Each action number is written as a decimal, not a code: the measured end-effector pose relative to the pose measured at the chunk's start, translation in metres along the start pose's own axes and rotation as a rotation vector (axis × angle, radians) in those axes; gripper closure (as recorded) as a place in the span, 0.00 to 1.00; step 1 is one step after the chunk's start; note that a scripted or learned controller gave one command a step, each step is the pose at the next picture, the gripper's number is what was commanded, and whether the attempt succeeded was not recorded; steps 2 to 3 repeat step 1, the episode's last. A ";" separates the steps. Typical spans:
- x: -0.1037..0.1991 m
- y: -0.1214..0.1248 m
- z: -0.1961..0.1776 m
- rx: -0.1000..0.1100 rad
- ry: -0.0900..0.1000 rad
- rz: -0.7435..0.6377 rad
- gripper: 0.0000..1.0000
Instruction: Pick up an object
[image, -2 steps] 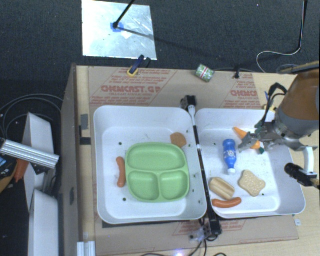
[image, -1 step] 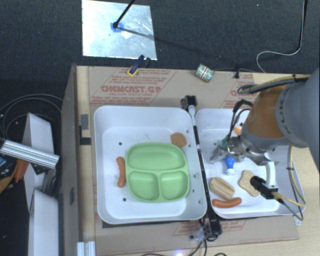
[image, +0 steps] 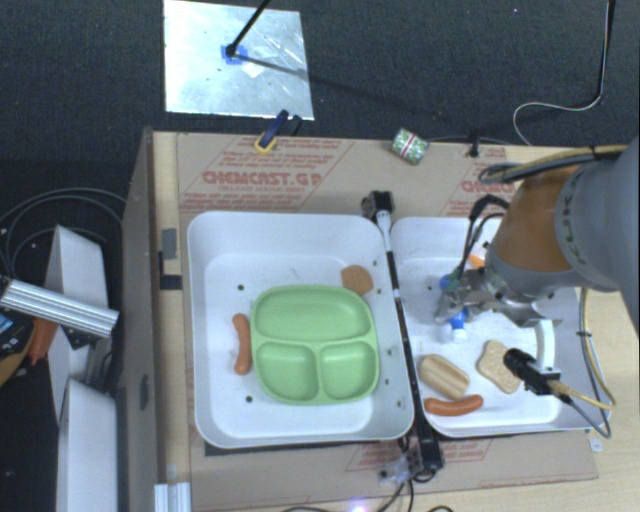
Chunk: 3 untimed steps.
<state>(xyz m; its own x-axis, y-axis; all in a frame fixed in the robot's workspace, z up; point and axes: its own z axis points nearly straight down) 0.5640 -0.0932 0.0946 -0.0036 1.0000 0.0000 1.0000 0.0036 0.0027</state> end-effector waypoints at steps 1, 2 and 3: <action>0.085 0.018 -0.090 -0.001 0.001 -0.001 1.00; 0.085 0.018 -0.090 -0.001 0.001 -0.001 1.00; 0.085 0.018 -0.090 -0.001 0.001 -0.001 1.00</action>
